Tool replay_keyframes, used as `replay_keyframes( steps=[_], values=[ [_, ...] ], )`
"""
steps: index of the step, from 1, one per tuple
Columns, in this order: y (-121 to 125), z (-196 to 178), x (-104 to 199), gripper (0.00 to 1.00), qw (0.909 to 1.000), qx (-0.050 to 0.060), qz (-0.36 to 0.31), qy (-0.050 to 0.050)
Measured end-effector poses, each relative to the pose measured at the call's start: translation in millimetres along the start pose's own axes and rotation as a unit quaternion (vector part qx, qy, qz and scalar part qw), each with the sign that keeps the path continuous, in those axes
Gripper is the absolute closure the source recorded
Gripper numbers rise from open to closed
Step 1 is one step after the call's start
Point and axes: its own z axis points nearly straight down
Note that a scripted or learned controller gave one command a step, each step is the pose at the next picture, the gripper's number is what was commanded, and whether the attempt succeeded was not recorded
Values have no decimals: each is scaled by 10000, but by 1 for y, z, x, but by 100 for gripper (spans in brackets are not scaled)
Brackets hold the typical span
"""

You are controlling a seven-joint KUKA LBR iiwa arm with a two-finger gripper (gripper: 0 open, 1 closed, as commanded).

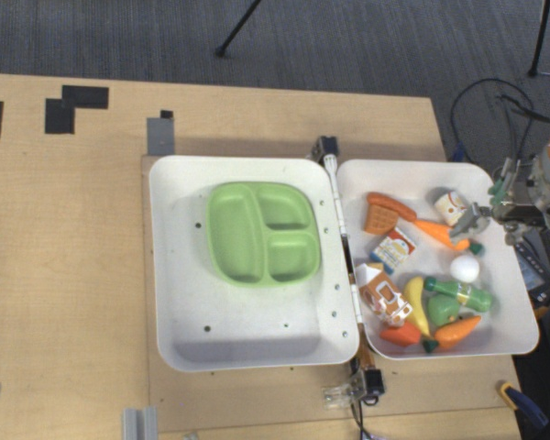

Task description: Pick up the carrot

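The carrot [437, 232] is a slim orange piece lying flat in the upper middle of the right bin [504, 342], its thin end pointing right. My gripper [484, 214] hangs over the bin's right side, just above and right of the carrot's thin end. Its tip is close to the carrot, but I cannot tell whether they touch. Nothing shows as held. A second orange, carrot-like piece [457, 329] with a green top lies at the bin's front.
Around the carrot lie a waffle piece [381, 218], a small carton [394, 246], a white egg [465, 269], a green bottle [458, 292], a banana [417, 302] and a small cup [448, 206]. The left bin [179, 337] holds a green divided plate [262, 232].
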Motion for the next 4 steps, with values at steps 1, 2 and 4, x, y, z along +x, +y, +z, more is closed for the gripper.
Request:
replay_keyframes(
  steps=[1,2,4],
  values=[
    [57,93,-11,0,9990,13,-452,4],
    [75,175,-22,0,9994,-50,328,-7],
    [113,179,-63,0,9832,-117,-1823,-40]
  ],
)
